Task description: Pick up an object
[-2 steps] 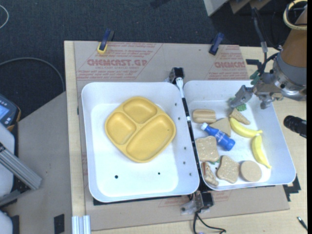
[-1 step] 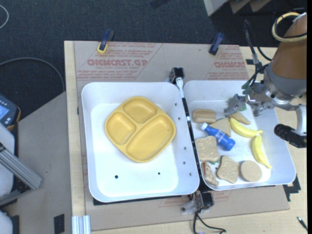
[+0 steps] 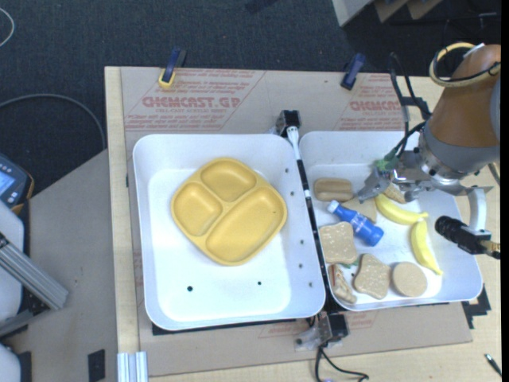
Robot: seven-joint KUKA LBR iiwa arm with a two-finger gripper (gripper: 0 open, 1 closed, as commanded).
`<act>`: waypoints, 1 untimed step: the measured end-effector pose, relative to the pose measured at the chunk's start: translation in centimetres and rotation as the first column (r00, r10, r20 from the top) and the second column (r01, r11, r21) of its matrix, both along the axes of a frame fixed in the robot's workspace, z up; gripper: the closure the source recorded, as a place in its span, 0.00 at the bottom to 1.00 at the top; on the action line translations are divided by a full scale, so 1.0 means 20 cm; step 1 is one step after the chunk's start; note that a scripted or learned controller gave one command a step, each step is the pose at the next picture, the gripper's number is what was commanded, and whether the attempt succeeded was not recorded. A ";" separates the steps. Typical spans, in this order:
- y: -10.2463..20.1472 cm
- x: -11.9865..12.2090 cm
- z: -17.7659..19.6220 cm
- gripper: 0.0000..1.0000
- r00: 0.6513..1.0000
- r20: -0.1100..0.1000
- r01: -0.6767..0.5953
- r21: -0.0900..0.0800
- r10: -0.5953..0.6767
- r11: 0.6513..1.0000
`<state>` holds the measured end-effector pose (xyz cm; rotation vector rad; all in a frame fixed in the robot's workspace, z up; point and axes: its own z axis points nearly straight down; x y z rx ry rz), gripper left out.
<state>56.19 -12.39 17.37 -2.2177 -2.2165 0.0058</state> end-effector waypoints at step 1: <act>0.00 -0.03 -0.22 0.00 1.000 0.000 0.000 0.001 0.000 1.000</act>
